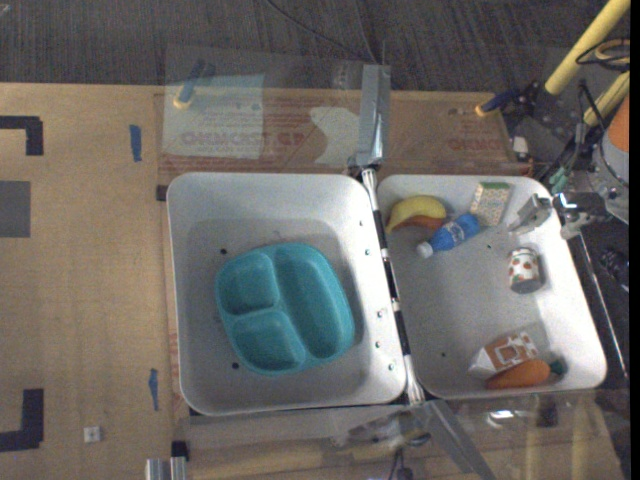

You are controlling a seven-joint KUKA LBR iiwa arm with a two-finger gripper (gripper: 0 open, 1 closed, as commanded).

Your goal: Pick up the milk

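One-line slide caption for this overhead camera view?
Gripper at right bin's far edge; milk carton lies untouched beside the carrot.

Arm body: grey metal arm (600,183) at the frame's right edge, largely cut off by it.
Band: a sliver of the orange band (622,128) showed above the wrist.
Cables: thin dark cables ran beside the wrist hardware.
Gripper: a pale silver-grey two-finger gripper (533,213) with angular metal parts, small and blurred.
Markings: none could be made out.
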